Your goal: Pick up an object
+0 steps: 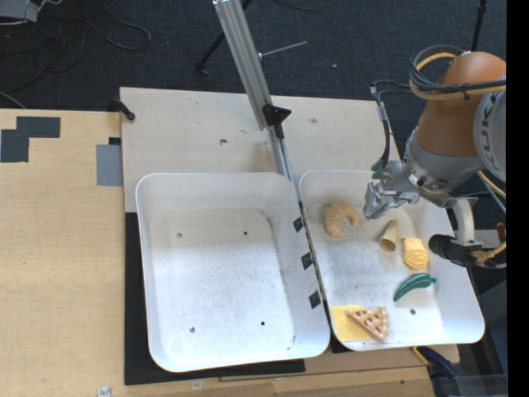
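Grey gripper [382,201] hangs low over the right bin [463,325]; I can't tell its opening from here. Nearest pick: croissant [340,219], just to its left in view, curved, long axis roughly across the bin. Ice-cream cone [388,235] sits just below. Same bin: corn cob [415,253], green pepper [412,286], waffle wedge [369,322]. Left bin [157,197] beside it.

Gripper [378,203] hung over right bin [463,325], beside croissant [340,219], with ice-cream cone [388,235], corn cob [415,253], green pepper [412,286], waffle slice [369,321] nearer.
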Available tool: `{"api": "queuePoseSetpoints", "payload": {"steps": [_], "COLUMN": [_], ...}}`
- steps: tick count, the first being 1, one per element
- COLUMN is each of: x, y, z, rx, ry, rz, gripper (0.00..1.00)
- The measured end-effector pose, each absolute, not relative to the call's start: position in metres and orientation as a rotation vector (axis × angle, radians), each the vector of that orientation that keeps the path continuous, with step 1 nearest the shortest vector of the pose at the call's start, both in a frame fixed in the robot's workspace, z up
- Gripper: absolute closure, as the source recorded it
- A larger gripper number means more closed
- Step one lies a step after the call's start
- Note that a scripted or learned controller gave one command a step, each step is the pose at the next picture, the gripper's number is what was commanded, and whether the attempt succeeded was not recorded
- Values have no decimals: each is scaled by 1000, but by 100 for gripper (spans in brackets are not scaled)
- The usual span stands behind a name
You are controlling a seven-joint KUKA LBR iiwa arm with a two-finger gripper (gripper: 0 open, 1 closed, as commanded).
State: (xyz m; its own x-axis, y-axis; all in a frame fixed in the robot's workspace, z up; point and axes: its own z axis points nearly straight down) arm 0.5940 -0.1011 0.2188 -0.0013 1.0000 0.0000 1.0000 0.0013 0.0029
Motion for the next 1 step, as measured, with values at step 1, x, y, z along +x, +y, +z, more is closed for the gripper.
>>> {"api": "queuePoseSetpoints", "payload": {"steps": [1], "x": [594], "y": [-102], "z": [233], "rx": [2220], "ry": [2223], "rz": [0], "gripper": [100]}}
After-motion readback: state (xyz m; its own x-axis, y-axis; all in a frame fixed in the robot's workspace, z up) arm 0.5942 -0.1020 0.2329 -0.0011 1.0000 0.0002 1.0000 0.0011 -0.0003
